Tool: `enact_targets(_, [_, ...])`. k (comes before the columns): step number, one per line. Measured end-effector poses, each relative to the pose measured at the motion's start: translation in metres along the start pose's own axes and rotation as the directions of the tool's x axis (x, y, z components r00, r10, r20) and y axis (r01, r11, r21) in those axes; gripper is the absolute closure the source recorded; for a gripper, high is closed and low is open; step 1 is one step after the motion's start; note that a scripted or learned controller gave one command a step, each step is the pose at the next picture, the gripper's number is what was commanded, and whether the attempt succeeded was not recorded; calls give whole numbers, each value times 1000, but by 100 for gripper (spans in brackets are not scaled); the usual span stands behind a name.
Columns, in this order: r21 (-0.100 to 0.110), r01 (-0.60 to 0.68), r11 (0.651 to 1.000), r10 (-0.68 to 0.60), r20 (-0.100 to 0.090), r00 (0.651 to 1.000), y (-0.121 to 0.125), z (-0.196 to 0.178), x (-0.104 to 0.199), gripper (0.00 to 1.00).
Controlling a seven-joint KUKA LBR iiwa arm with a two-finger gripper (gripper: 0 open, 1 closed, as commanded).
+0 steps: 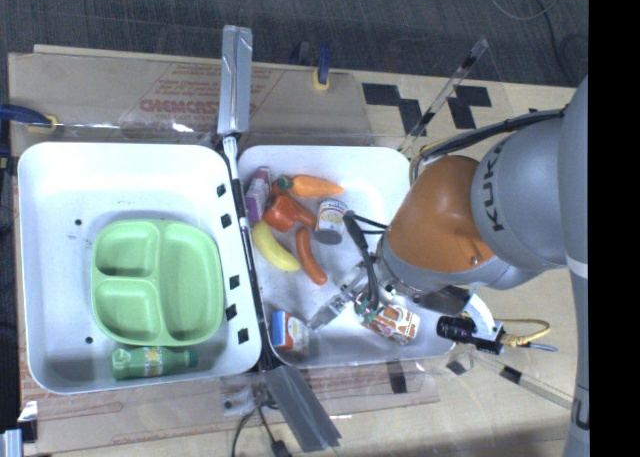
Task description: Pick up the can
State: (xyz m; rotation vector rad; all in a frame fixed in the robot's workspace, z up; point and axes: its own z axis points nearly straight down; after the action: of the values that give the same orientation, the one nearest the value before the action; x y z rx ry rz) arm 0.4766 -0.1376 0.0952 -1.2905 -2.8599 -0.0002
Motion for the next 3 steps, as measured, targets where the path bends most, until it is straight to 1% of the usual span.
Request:
enact_targets(1, [0, 0, 1000, 0, 0, 1000, 0, 0, 0, 0])
enact_targets(2, [-2, 77, 997, -77, 6, 997, 17, -143, -88, 0])
enact_targets(3, [-2, -14, 1000, 14, 4, 1000, 46, 3, -109, 0])
